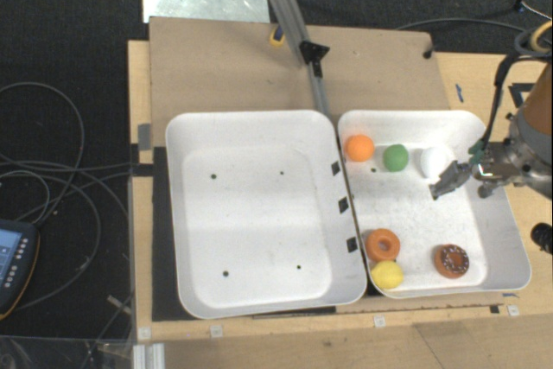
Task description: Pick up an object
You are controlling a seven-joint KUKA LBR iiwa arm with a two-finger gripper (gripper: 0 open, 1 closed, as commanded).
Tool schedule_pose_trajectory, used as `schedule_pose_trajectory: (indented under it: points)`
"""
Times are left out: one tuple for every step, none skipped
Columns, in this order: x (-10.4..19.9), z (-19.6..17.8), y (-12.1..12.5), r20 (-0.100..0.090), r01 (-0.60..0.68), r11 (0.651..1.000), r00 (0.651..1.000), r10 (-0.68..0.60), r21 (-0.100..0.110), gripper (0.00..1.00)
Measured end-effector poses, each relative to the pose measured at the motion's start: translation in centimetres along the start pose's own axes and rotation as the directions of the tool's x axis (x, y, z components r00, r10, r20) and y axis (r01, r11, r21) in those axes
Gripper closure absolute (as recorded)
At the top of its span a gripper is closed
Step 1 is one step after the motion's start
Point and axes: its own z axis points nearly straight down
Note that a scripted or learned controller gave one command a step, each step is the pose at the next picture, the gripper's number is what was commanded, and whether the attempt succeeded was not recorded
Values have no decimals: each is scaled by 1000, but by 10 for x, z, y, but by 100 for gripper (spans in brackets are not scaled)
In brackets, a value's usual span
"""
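Yellow ball (388, 275) at the lower edge of the right bin (497, 225), touching an orange ring (383, 244); brown sprinkled donut (451, 260) to its right. Left bin (251, 212) beside it. Mid-frame right: end effector (462, 179) over the right bin, 2 fingers spread, 1 dark finger (448, 181) pointing lower left, nothing between them. Farther up: orange ball (359, 148), green ball (395, 157), white object (435, 160) in a row. Judgement: no pick made; choice of target, closure and lift all remain. White object lies nearest.
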Motion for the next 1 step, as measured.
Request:
schedule_pose_trajectory:
  points:
    - [0,-2,1,1,-1,1000,1000,1,-4,0]
